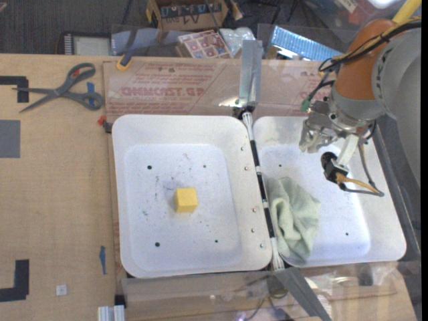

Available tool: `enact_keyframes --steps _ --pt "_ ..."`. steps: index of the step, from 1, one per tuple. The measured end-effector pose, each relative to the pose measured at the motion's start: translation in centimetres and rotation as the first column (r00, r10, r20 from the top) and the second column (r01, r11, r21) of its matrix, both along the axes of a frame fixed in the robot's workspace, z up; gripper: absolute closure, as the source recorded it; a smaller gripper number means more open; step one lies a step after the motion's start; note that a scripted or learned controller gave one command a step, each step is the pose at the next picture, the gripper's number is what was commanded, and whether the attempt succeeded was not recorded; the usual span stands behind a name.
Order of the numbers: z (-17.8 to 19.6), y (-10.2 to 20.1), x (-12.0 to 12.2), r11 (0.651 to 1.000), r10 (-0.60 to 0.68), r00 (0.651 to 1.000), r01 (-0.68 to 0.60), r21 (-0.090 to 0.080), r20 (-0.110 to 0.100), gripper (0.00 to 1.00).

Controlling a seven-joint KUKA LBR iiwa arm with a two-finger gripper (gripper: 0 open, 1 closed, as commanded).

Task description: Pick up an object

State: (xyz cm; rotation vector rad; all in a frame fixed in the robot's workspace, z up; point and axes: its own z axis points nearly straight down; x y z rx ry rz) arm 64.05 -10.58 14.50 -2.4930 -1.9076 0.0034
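Right bin (384, 239): gripper (319, 141) fingers hard to discern.

We see the arm (394, 59) reaching in from the right, its grey body large at the upper right corner and the orange band (364, 49) just above the wrist. The wrist points down and leftward. The gripper (315, 141) hangs at its lower end. A black cable loops beside it. Nothing is seen between the tips.
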Motion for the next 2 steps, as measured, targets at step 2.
enact_keyframes --steps 2 --pt "7.4 -1.7 -1.3 0.944 0.331 0.944 -0.331 -0.002 0.005 1.0"
